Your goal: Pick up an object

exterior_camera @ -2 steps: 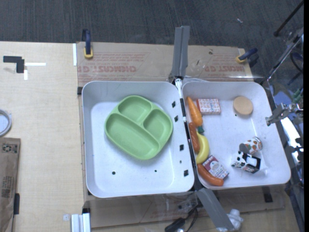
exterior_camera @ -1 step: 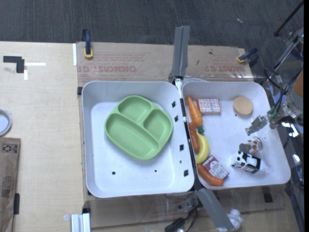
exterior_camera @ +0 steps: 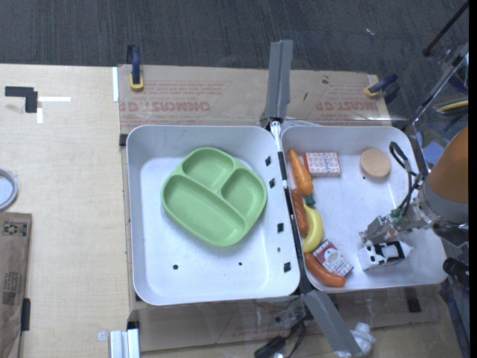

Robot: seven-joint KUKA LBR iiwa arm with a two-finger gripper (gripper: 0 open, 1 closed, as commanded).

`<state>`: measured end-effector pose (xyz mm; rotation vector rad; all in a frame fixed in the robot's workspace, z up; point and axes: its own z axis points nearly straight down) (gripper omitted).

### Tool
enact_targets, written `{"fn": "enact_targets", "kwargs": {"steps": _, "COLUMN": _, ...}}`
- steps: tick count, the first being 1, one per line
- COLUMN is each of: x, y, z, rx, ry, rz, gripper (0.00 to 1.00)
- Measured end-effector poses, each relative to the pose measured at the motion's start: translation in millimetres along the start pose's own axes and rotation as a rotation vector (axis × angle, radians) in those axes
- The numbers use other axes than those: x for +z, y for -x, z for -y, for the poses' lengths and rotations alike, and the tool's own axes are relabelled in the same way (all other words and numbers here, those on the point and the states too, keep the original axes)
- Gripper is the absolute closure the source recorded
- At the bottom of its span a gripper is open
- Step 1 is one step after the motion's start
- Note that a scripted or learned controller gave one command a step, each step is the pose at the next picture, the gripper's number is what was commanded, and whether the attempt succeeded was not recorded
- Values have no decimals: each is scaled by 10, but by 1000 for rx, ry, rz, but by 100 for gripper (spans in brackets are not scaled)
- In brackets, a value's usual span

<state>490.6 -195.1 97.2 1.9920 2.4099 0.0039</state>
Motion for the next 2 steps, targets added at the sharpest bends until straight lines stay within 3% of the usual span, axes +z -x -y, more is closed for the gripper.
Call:
{"fn": "enact_targets", "kwargs": {"steps": 1, "x": -88, "y": 14, "z": -10, "rx": 3, "ry": 2, "rz": 2, "gripper": 100}}
{"fn": "enact_targets", "kwargs": {"steps": 2, "x": -1223, "y": -422, "z": -176, "rx": 350, "ry": -16, "rz": -6, "gripper": 100}}
